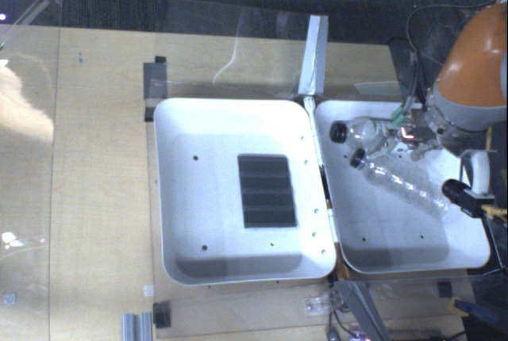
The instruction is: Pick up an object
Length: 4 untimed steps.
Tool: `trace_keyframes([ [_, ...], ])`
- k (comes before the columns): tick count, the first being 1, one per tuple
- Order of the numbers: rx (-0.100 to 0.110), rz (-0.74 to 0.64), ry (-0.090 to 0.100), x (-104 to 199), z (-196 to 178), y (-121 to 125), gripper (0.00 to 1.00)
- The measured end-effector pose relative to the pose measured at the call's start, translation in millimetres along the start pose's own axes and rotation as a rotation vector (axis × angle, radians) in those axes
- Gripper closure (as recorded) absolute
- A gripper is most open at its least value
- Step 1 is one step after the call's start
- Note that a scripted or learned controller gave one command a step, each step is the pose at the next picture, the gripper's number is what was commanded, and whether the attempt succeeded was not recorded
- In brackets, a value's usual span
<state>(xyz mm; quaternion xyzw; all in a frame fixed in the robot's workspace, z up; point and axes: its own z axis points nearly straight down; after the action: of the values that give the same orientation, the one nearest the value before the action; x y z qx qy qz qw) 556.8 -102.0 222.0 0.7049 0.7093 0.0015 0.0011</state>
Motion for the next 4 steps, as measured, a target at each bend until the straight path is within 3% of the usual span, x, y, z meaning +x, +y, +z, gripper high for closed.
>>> trace_keyframes([
  [1, -0.003, -0.161, 0.000, 2, 132, 33, 0.00],
  [2, 0.018, -0.158, 0.005, -15, 125, 63, 0.00],
  [3, 0.106, -0.157, 0.020, -17, 140, 87, 0.00],
  [4, 0.098, -0.144, 0.039, -47, 144, 91, 0.00],
])
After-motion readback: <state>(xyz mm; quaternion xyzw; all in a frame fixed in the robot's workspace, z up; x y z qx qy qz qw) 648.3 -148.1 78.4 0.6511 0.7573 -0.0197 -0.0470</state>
